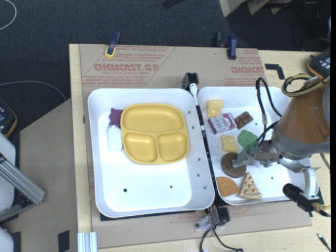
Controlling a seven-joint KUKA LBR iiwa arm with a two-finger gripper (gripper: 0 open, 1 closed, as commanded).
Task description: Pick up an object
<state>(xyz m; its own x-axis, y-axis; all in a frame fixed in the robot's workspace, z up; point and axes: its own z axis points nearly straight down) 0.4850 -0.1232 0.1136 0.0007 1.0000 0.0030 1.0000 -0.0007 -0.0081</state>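
The right bin (275, 185) holds several toy foods. There is a green piece (246, 138), a dark brown disc (230, 165), a pale yellow block (229, 143), a pizza slice (250, 188) and an orange cookie (226, 186). My gripper (243, 158) reaches in from the right, low over the bin. Its tip lies between the green piece and the brown disc, right at the disc's upper right edge. The arm's body hides the bin's right side.
Farther back in the right bin lie a yellow cheese cube (214, 108), a purple-and-white packet (221, 123) and a chocolate piece (242, 119). The left bin (97, 156) carries a yellow divided plate (155, 132), with a purple item (114, 116) and a white item (113, 138) beside it.
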